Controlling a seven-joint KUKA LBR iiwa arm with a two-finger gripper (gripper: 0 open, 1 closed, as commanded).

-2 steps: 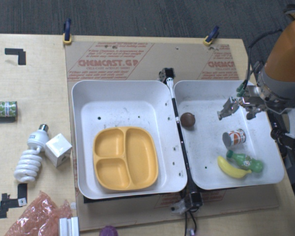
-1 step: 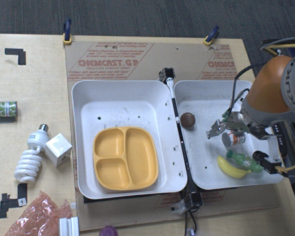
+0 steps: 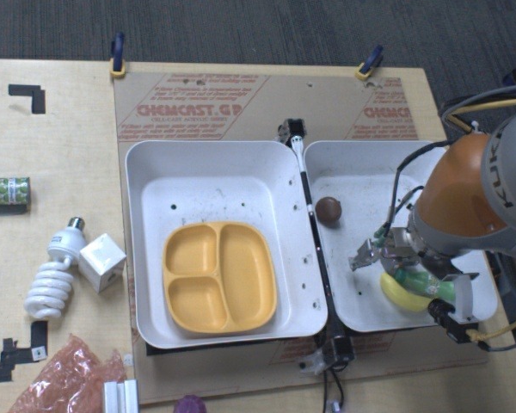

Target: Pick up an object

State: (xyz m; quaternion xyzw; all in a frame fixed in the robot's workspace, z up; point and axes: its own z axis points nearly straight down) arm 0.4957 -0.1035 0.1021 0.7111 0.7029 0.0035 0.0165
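Note:
In the right bin (image 3: 348, 172) lie a small brown ball (image 3: 328, 210), a yellow banana-shaped toy (image 3: 402, 292) and a green object (image 3: 423, 280) resting on the banana. My gripper (image 3: 367, 254) hangs low over the middle of this bin, just left of the banana and green object and below the ball. It touches none of them that I can see. The arm's orange band (image 3: 460, 188) covers the bin's right side. A yellow divided plate (image 3: 219, 275) lies in the left bin (image 3: 155, 188).
Left of the bins, on the bench, lie a white spiral light bulb (image 3: 53, 269), a white cube (image 3: 102, 261), a green can (image 3: 9, 191) and a red mesh bag (image 3: 64, 377). A black divider (image 3: 305, 196) separates the bins.

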